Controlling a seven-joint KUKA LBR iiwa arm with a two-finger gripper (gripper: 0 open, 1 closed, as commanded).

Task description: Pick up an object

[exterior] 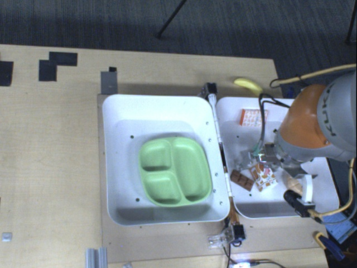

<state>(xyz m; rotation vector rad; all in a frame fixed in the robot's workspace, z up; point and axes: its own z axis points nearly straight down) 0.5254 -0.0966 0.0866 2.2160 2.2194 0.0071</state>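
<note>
The grey arm's two-finger gripper (pixel 262 159) — grip state I cannot tell — hangs in the right white bin (pixel 245 111), the small colourful printed packet (pixel 264 176) just below it.

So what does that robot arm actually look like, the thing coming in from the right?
The arm is a thick, rounded grey tube with a broad orange band above its wrist. Dark lettering runs along the grey shell near the picture's edge. A thin black cable loops over the orange part, and a yellowish one trails off behind. The wrist narrows into darker grey metal parts over the right bin.
</note>
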